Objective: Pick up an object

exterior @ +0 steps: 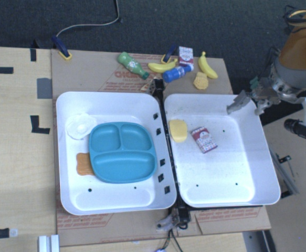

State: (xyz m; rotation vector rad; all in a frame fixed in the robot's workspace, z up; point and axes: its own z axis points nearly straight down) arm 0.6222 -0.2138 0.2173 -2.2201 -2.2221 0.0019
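Objects for picking lie in the right bin (257, 156): a yellow block (178, 130) near its left wall and a small red packet (204, 139) just beside it. Above the bin's upper right corner, the gripper (250, 103) hangs with nothing visibly between its fingers; their spread cannot be told.

I'm seeing open floor across the right bin (247, 161); a yellow block (178, 130) and red carton (204, 139) are crowding its upper-left part.
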